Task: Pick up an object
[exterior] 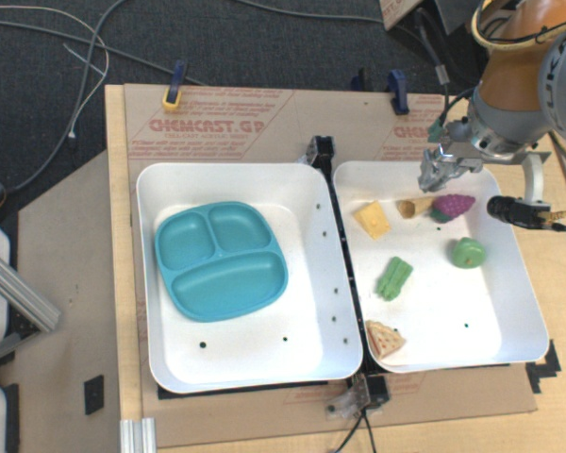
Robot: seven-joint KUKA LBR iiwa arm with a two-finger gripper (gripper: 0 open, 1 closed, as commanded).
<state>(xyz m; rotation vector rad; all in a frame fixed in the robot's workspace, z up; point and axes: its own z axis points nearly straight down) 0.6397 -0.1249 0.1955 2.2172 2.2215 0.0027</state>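
The purple toy (452, 206) lies near the far wall of the right bin (509, 347) — probably light, hard, slippery plastic, best gripped across its narrow middle. The gripper (441, 177) hangs just beside it; jaw state I cannot tell.

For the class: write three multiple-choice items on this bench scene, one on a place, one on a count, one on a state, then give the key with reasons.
1. Where does the teal divided plate lie?
A. left bin
B. right bin
C. on the cardboard

2. How many green items lie in the right bin?
A. one
B. two
C. four

3. The gripper is
A. above the purple toy
B. over the plate
C. outside both bins

Key: A, it sits within the left bin; B, a long green piece and a round one; A, it hangs at that toy's upper left.
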